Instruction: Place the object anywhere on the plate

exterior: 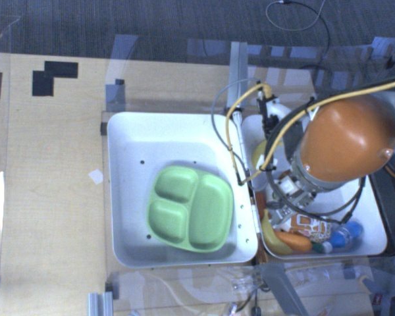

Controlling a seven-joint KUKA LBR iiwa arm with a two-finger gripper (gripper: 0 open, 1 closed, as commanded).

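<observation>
Clearly the end effector [284,201] hangs over the right bin's [376,241] clutter; its grip cannot be told. Seat one item firmly, then cross to the green plate [192,209].

No text is legible; the orange-and-white carton [307,226] bears print too blurred to read.

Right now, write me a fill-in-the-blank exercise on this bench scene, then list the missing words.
1. The green plate lies in the ____ bin as the camera sees it.
2. The plate is divided into ____ compartments.
3. The arm hangs over the ____ bin.
4. The carrot in that bin is coloured ____.

Missing words: left; three; right; orange
</observation>
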